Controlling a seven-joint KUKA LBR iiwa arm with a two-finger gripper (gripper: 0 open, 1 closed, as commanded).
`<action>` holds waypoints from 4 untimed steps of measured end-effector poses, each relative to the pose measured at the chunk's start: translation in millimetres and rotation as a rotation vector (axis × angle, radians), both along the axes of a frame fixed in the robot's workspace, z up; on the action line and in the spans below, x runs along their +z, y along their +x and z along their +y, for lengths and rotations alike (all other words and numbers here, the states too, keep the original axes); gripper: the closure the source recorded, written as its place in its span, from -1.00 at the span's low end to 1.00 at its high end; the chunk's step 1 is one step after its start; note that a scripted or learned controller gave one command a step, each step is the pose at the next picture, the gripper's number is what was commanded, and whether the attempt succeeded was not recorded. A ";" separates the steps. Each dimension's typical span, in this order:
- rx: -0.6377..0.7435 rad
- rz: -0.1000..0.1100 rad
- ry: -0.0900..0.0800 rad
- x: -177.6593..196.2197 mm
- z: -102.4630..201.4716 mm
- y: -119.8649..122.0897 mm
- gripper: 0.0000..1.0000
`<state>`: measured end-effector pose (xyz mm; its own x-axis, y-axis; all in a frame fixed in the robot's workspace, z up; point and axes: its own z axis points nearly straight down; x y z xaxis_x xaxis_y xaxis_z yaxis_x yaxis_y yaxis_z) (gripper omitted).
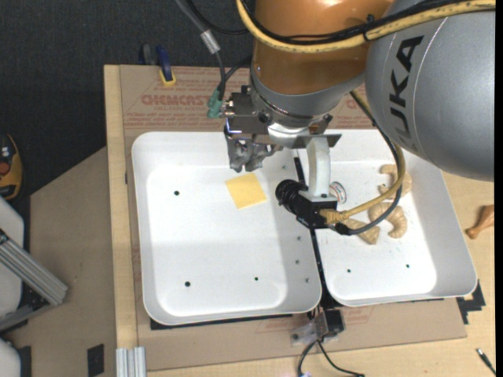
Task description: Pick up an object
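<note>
A flat yellow square point(246, 190) lies in the left bin point(196, 258), near its upper right part. My gripper point(247, 157) hangs just above and behind the square's far edge, under the big orange and grey wrist. Nothing shows in the gripper's grasp. Several tan curved pieces point(391, 220) lie in the right bin point(424, 265), right of the arm.
A black cable with a plug point(295, 198) hangs from the wrist over the divide between the bins. A small clear ring point(339, 189) sits in the right bin. A blue clamp point(164, 63) stands at the board's far left corner. Another tan object point(481, 223) lies outside the right bin.
</note>
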<state>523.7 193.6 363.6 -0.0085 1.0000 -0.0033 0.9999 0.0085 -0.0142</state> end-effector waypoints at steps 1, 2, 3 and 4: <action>-0.002 -0.034 0.014 182.4 22.9 -22.2 1.00; -0.006 -0.001 -0.002 54.7 31.1 -42.2 1.00; -0.011 0.002 -0.004 -81.0 21.9 -38.4 1.00; -0.007 -0.030 0.011 57.1 22.4 -30.7 1.00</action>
<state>493.0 216.0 420.6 -0.0015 1.0000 0.0072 0.9999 0.0014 0.0158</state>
